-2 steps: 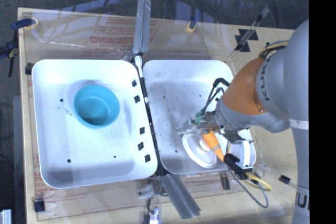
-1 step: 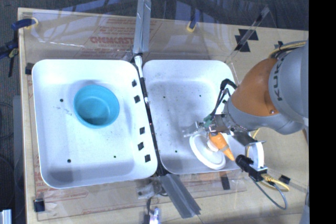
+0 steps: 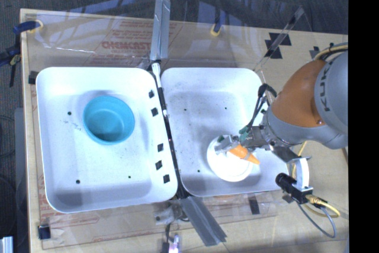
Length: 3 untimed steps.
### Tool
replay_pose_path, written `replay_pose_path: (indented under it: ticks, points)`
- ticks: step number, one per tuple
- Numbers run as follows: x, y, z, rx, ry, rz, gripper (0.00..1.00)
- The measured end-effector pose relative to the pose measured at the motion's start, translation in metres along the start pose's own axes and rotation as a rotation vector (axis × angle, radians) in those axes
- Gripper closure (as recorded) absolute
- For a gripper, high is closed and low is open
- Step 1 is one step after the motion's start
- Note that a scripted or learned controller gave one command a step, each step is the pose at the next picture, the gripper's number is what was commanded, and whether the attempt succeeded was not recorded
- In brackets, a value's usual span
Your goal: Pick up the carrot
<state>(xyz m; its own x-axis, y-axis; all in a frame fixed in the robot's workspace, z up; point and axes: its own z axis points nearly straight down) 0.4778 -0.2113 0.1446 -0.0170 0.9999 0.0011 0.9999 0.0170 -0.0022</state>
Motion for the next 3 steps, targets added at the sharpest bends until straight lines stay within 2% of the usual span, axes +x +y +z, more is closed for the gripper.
replay_pose_path:
  ticks: [1, 2, 3]
  points:
    - [-0.004, 0.027, 0.043, -0.028, -0.007, 0.359, 0.0]
    - [-0.003, 0.029, 0.036, -0.026, -0.005, 0.351, 1.0]
    - [0.051, 0.065, -0.088, 0.006, -0.001, 0.387, 1.0]
